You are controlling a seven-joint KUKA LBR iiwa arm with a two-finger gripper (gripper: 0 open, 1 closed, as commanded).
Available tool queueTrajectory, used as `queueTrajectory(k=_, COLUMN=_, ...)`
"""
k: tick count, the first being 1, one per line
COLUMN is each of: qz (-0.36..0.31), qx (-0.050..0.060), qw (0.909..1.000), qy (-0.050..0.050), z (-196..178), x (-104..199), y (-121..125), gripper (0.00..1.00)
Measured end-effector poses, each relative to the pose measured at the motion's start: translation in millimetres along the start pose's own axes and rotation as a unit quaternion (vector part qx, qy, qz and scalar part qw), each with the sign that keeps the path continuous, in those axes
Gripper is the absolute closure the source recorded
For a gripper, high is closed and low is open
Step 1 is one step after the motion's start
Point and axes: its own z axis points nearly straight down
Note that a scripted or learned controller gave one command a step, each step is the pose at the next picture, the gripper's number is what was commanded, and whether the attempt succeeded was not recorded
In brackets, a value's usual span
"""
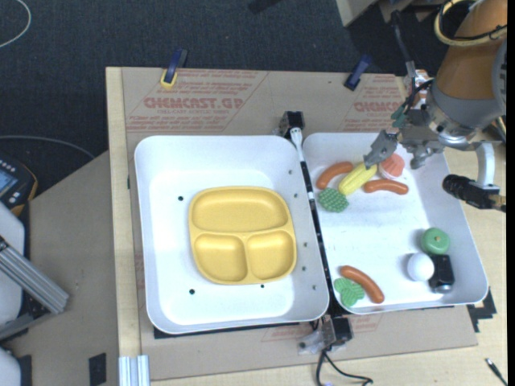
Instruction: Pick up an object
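My gripper hangs over the back of the right bin, its two dark fingers spread open. Just below and between the fingertips lies a small salmon-red piece; nothing is gripped. Left of it rests a yellow corn cob, close to the left fingertip. An orange sausage lies beside the corn, and another sausage just in front. A green leafy piece sits at the corn's near end.
A yellow divided plate lies in the left bin. Toward the right bin's front sit a green round toy, a white ball, a black block, a third sausage and a green piece.
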Motion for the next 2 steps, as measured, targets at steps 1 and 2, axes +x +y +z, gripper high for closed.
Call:
queueTrajectory(k=1, qz=-0.001, qx=-0.008, qw=1.0, qy=-0.001, z=-9, x=0, y=3, gripper=0.0)
queueTrajectory(k=2, qz=-0.001, qx=-0.005, qw=1.0, qy=-0.001, z=48, x=2, y=-6, gripper=0.0)
